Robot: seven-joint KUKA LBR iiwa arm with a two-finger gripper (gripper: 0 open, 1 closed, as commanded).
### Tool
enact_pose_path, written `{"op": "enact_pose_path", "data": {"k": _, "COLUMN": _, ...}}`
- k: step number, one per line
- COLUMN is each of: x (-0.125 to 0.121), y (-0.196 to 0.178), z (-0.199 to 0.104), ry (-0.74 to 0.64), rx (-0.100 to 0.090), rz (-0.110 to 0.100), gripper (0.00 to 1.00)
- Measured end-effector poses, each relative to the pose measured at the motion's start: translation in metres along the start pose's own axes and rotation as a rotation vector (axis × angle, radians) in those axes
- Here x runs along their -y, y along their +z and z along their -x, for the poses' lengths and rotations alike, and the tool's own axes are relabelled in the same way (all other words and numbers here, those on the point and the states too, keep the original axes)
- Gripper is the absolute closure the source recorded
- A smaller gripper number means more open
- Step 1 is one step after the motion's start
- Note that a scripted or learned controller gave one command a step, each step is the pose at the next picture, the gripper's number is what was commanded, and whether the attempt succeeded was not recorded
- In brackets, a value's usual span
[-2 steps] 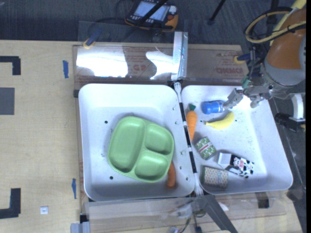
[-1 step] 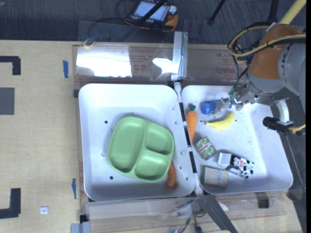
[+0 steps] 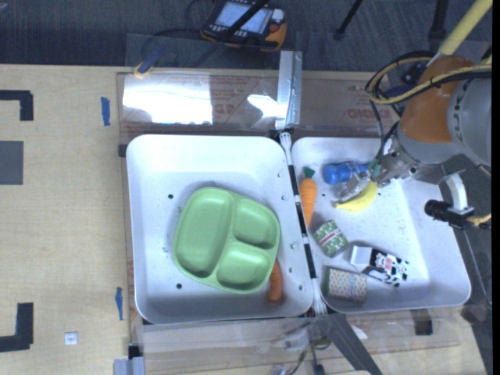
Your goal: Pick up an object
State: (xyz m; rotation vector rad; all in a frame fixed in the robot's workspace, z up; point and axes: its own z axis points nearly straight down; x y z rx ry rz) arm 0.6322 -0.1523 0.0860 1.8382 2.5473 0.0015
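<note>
Gripper (image 3: pixel 373 176) sits at the right bin's (image 3: pixel 437 291) upper edge, touching the banana (image 3: pixel 357 201); finger state cannot be told. Open floor lies right of the banana.

— What does the arm (image 3: pixel 461 119) look like from up here?

— Bulky and rounded, a grey shell, with a broad orange band (image 3: pixel 426 108) wrapped round it just above the wrist.

— Any cabling?

— Yes. Black and yellow cables (image 3: pixel 391 80) loop in a bundle over the orange section, curving round its top and side.

— And the working end?

— The wrist narrows to a lighter, silvery-grey piece, and the gripper (image 3: pixel 375 170) below it is small, a mix of metallic and dark parts. It is too small and blurred to make out screws or markings.
</note>
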Motion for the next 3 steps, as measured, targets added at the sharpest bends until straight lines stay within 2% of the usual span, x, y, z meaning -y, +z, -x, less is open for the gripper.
{"op": "enact_pose_path", "data": {"k": 1, "x": -0.002, "y": -0.012, "z": 0.0, "ry": 0.0, "rx": 0.003, "rz": 0.007, "gripper": 1.0}}
{"op": "enact_pose_path", "data": {"k": 2, "x": 0.017, "y": -0.111, "z": -0.037, "ry": 0.073, "rx": 0.002, "rz": 0.002, "gripper": 1.0}}
{"op": "enact_pose_path", "data": {"k": 3, "x": 0.016, "y": -0.122, "z": -0.037, "ry": 0.071, "rx": 0.005, "rz": 0.006, "gripper": 1.0}}
